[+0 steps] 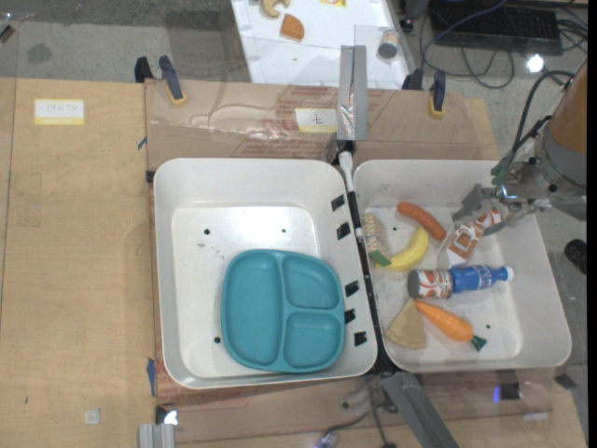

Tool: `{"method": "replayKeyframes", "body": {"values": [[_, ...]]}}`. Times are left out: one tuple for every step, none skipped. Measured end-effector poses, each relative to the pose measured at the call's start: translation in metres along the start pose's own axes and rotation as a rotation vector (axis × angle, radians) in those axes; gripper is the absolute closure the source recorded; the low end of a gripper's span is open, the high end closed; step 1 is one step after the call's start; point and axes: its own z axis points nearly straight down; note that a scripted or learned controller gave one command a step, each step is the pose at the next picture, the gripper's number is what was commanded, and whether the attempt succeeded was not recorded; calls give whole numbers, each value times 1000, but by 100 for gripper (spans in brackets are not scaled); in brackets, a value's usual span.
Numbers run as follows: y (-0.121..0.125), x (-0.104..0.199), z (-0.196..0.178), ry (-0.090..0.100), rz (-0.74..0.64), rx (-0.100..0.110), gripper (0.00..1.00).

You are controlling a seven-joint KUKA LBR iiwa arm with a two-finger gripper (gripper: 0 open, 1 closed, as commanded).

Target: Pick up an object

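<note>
The right bin [550, 343] holds several toy foods: a red sausage [422, 219], a banana [409, 252], an orange-and-white carton [466, 238], a bottle [459, 281] with a blue cap lying on its side, a carrot [446, 322] and a tan wedge [407, 329]. My gripper [494, 209] reaches in from the right and hovers at the bin's upper right, just over the carton's top end. Its fingers look spread, with nothing visibly held between them.
The left bin [177, 250] holds a teal divided plate [282, 311]. A ridged tan piece [375, 235] lies against the right bin's left wall. A raised divider [353, 241] with black clips separates the two bins. Cables and a keyboard sit beyond the bench at the upper right.
</note>
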Motion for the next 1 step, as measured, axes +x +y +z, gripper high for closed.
{"method": "replayKeyframes", "body": {"values": [[-2,14,119,-9,-381,-21,0]]}}
